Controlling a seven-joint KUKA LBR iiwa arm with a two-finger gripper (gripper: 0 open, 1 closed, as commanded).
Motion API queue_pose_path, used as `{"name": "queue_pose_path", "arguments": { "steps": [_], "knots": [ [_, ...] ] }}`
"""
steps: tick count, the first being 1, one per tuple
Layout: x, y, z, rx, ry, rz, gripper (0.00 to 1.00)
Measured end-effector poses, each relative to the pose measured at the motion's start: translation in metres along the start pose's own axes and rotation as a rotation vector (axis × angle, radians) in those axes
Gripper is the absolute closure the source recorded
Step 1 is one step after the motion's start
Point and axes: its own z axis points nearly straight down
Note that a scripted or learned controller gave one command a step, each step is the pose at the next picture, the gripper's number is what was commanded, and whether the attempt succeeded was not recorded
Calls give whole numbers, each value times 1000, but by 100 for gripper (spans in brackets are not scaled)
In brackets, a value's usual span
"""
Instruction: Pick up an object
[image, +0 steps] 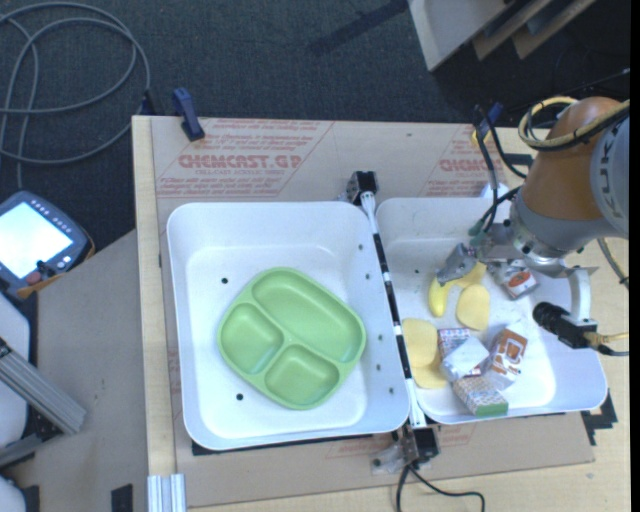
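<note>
Camera view shows the gripper (462, 262) low in the right bin (570, 395), its fingers spread apart with nothing between them, just above a yellow banana (437, 297). Near it lie a pale yellow piece (473, 306), small cartons (487, 362) and a yellow disc (422, 352). In the left bin (200, 235) rests a green divided plate (291, 337).
</note>
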Motion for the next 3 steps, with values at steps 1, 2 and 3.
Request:
{"name": "queue_pose_path", "arguments": {
  "steps": [1, 2, 3],
  "knots": [
    [25, 1, 53, -1, 0, 0, 0],
    [25, 2, 43, -2, 0, 2, 100],
    [91, -39, -47, -2, 0, 0, 100]
  ]
}}
